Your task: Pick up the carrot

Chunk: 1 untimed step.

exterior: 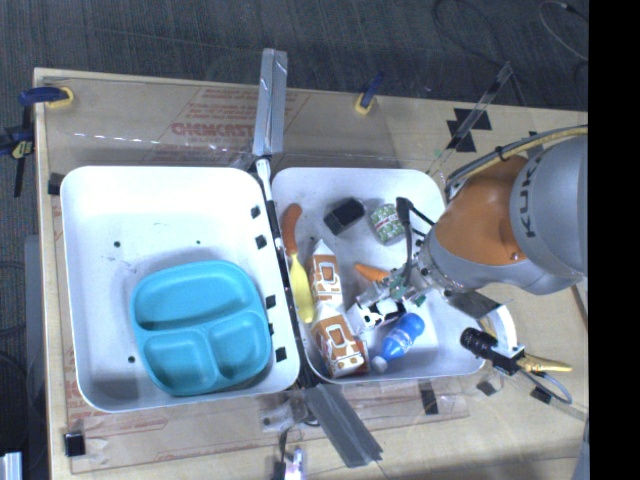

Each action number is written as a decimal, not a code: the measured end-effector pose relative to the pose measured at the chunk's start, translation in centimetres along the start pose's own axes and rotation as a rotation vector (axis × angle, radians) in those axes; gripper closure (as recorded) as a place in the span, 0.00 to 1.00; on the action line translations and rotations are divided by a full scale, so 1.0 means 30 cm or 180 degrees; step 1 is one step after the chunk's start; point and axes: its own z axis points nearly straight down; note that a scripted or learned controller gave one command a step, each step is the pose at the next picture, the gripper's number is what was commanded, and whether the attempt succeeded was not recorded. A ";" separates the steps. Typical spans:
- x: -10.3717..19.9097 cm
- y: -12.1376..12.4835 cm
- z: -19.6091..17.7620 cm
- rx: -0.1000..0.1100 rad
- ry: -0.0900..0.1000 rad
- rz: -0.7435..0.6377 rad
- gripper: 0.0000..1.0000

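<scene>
Many things crowded the right bin [420,183]. I saw the carrot [371,270] just left of my claw [396,286]; the claw might grab the bottle [398,336] instead.

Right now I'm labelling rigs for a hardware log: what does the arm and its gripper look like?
The arm is a bulky rounded grey body with dark lettering on its shell and a broad orange band above the wrist. A thin black cable arcs over the band. The gripper is small and dark with metallic parts, over the right bin.
</scene>
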 end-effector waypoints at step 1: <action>-0.044 0.219 0.059 0.0085 0.0042 -0.0471 1.00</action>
